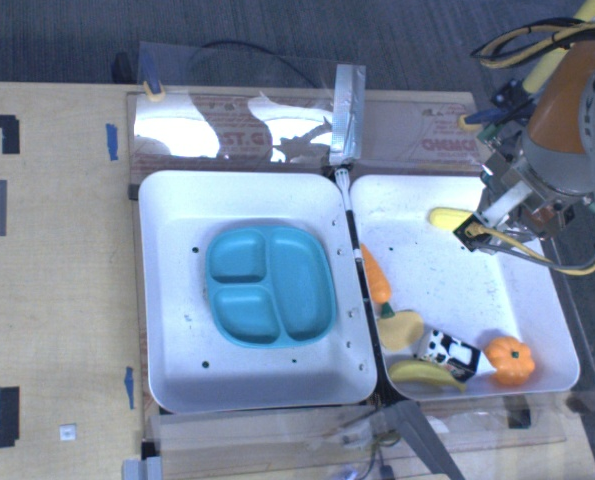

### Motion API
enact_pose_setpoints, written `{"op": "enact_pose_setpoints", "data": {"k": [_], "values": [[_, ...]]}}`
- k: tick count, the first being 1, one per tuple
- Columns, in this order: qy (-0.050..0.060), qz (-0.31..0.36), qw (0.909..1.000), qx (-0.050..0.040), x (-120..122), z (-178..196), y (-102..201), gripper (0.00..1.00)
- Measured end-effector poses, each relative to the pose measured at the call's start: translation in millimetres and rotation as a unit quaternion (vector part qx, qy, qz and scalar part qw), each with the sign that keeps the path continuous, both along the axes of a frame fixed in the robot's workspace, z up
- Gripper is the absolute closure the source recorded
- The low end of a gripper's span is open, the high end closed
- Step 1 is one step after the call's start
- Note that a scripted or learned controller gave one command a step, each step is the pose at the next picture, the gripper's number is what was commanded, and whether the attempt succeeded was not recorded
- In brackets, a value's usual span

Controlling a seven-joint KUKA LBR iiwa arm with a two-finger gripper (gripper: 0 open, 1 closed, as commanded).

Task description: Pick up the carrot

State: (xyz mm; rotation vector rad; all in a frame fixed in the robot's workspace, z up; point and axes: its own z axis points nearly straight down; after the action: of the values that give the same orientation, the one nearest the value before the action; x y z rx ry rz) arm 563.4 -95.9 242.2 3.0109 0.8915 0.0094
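The carrot (375, 278) is orange with a green stub and lies along the left wall of the right bin (537, 298), about halfway down. My gripper (499, 206) hangs over the bin's far right part, well up and to the right of the carrot. Just left of the gripper lies a yellow item (445, 218), partly covered by it. Nothing is seen held.
The left bin (167, 268) holds a blue divided plate (270, 285). Near the right bin's front lie a tan pear-like piece (402, 328), a banana (424, 373), a black-and-white toy (449, 352) and an orange pumpkin (510, 360).
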Motion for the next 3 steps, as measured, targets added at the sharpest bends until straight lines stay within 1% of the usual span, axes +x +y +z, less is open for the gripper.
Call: {"op": "enact_pose_setpoints", "data": {"k": [1,2,3], "values": [[0.012,-0.184,0.9829,0.0012,33.0,-132.5,-52.7,1.0],[0.003,-0.179,0.9839,0.0011,12.7,-155.2,4.3,1.0],[0.0,-0.185,0.9828,0.0015,18.4,-53.5,9.3,1.0]]}}
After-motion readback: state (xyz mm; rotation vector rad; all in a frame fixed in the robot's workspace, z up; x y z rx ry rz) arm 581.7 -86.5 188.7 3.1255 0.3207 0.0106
